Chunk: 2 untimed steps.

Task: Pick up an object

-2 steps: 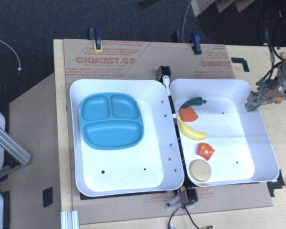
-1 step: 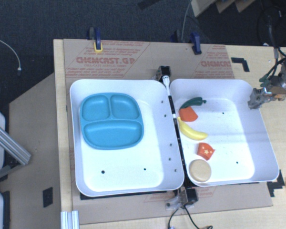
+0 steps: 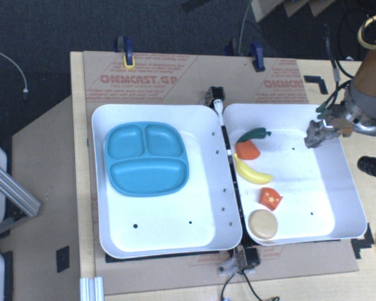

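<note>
In the right bin (image 3: pixel 319 187) several toy foods lie along the left side: a red pepper with a green stem (image 3: pixel 249 144), a yellow banana (image 3: pixel 253 172), a small red strawberry-like piece (image 3: pixel 271 198) and a round beige bun (image 3: pixel 262 224). My gripper (image 3: pixel 316 135) hangs over the bin's upper right part, well to the right of the pepper and apart from every object. Nothing shows between its fingers.
The left bin (image 3: pixel 200 168) holds a blue divided plate (image 3: pixel 148 158). A black divider with clamps runs between the bins (image 3: pixel 227 162). The bins rest on a cardboard-covered bench (image 3: pixel 175 74). The arm's grey body enters at the right edge (image 3: pixel 366 105).
</note>
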Available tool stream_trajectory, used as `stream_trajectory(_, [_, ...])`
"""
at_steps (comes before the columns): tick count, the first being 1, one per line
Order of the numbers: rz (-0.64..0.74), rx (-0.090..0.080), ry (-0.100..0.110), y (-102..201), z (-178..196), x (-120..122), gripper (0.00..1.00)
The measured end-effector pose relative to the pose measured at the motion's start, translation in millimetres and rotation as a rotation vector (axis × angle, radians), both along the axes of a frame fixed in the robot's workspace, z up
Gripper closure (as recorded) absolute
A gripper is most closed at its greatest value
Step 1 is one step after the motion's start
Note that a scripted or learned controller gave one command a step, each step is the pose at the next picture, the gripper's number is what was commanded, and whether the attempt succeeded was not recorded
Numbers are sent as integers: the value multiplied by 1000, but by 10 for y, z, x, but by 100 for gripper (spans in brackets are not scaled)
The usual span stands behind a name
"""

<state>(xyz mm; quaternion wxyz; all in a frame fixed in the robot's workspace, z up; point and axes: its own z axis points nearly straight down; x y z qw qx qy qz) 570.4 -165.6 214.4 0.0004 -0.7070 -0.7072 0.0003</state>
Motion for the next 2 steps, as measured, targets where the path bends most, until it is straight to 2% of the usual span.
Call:
stream_trajectory(1, [3, 2, 2, 559, -63, -158, 100])
stream_trajectory(2, [4, 2, 1, 1113, 52, -329, 100])
